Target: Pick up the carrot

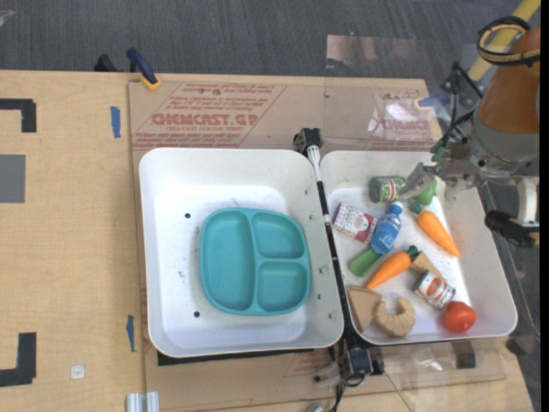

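Two orange carrots lie in the right bin [502, 290]. One carrot [438, 233] with a green top rests near the bin's right wall, slanting down to the right. The other carrot [388, 269] lies nearer the middle, beside a green piece [364, 261]. My gripper [433, 178] hangs over the bin's far right part, just above the green top of the right-hand carrot. I see nothing held in it.
Also in the right bin are a small can [387, 187], a red and white carton [352, 221], a blue bottle [388, 227], a labelled can [434, 290], a tomato [460, 317], a bagel [396, 316] and a bread wedge [362, 301]. The left bin [163, 230] holds a teal divided plate [255, 261].
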### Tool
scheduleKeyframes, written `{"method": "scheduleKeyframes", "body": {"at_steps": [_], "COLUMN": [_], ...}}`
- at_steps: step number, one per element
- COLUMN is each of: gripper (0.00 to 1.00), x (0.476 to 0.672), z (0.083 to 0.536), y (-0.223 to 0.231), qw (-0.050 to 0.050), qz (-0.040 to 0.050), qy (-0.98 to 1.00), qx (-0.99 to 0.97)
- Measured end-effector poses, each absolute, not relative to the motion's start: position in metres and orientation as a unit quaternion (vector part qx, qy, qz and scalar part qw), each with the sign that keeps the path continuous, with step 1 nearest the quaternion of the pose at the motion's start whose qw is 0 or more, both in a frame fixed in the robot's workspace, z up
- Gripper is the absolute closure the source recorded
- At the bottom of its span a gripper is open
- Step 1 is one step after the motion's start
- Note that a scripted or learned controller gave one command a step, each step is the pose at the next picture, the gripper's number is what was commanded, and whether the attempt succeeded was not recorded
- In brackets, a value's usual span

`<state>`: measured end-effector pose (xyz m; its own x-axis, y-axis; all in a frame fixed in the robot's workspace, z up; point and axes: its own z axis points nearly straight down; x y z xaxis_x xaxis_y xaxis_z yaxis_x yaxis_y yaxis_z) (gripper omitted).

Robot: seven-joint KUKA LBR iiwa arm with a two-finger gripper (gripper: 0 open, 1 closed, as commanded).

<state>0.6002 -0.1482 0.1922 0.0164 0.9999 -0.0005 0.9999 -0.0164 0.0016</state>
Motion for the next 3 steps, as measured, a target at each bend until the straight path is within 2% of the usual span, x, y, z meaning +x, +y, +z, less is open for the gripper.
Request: {"method": "scheduleKeyframes", "body": {"at_steps": [1, 2, 3], "gripper": [0.00, 0.00, 1.00], "x": [0.575, 0.584, 0.587], "z": [0.116, 0.088, 0.103], "y": [-0.154, -0.174, -0.175], "qw": [0.008, 0.003, 0.008], "qz": [0.0025, 0.0025, 0.0049], "qy": [0.699, 0.574, 0.576], "qx": [0.715, 0.819, 0.818]}}
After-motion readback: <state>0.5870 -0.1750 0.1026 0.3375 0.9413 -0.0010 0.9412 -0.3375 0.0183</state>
